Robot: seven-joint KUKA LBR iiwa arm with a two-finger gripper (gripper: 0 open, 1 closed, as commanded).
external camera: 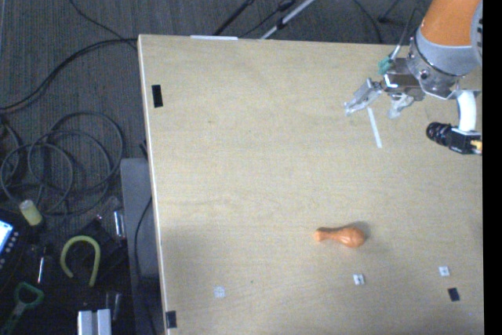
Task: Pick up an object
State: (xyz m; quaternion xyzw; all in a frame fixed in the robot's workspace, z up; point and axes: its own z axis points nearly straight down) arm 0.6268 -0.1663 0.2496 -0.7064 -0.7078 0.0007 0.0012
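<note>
One orange object lies on the table, toward the near edge and a little right of the middle. It is smooth and rounded, fat at its right end and narrowing to a thin neck at the left, much like a small gourd or a toy drumstick. It lies on its side, well apart from the arm.

The table is a flat, pale tan board with a matte face. Two small black marks sit along its left edge, one far and one near. A few tiny pale tags and one dark one lie near the front right corner.

One arm comes in from the upper right, its orange band bulging above a grey wrist. The claw points left and slightly downward over the far right part of the table. Its two pale metal fingers stand apart, with nothing between them. A thin white stick shows slanting just below the claw.

On the dark carpet to the left lie coiled black cables and one green U-shaped loop.
</note>
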